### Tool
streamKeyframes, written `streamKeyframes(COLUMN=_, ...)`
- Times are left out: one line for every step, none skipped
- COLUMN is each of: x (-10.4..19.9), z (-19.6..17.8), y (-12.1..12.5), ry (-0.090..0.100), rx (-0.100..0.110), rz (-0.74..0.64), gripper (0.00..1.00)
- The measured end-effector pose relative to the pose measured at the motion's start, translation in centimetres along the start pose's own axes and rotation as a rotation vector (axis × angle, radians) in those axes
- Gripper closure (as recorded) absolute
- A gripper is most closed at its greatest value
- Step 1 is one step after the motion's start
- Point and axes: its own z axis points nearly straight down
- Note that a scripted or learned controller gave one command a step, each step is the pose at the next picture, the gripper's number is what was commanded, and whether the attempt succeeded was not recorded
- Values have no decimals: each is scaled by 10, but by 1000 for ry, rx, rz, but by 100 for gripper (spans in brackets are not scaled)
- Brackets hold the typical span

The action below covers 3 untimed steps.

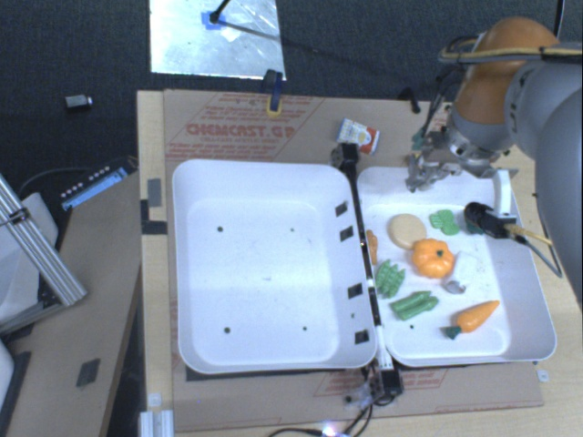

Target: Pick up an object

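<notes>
The right bin (524, 330) holds several toy foods. A cream round piece (407, 230) lies beside an orange pumpkin (433, 258). A green leafy piece (444, 220) lies just right of the cream piece. Nearer the front are a green vegetable (390, 279), green pods (414, 305) and a carrot (475, 315). A small grey item (454, 287) sits below the pumpkin. My gripper (423, 178) hangs over the bin's back edge, above and behind the cream piece, with nothing seen in it.
The left bin (264, 262) stands beside the right one, with a black hinge strip between them. A small white and orange box (358, 135) lies behind the bins. A blue and yellow clamp (272, 94) sits at the cardboard's back edge.
</notes>
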Motion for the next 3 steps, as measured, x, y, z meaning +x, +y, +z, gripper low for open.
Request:
streamKeyframes(x=23, z=-42, y=1, ry=1, rx=-1, rz=-2, gripper=100)
streamKeyframes(x=70, z=-86, y=-7, ry=2, rx=-1, rz=-4, gripper=100)
streamKeyframes(x=123, z=-23, y=0, ry=1, rx=5, rz=-3, gripper=100)
